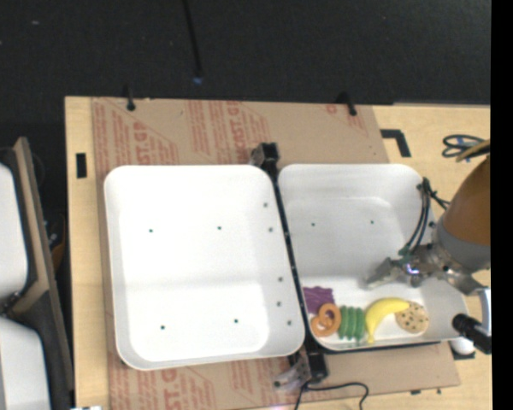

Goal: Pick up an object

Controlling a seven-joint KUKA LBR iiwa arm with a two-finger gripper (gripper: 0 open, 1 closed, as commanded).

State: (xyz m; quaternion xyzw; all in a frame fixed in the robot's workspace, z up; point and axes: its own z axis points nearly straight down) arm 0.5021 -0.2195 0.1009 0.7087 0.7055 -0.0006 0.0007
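Objects for pickup sit bunched along near edge of right bin (350, 186), none lifted yet. Largest first: left bin (188, 254), white, shallow, just beside right bin w/ a dark divider strip between. Then grey arm w/ orange band (472, 207) reaching in from right, over right bin's right side. Then gripper (399, 270), low over bin floor, just above and a bit behind banana (385, 312); can't tell whether fingers are spread or pressed together, too blurred. Nothing visibly between them. Then small stuff in a row, touching or nearly so: banana, green piece (352, 323), purple piece (318, 296), orange ring (326, 321), cookie-like disc (412, 318) at right end.

Step in hand, prob.: approach/descent, grasp not made. Next move likely needs dropping a little nearer and closing on banana or cookie w/o shoving neighbours; tight cluster against bin wall leaves little finger room.

Bench top (239, 131) light wood w/ red-printed cardboard under bins. Dark floor beyond. More white trays at far left.
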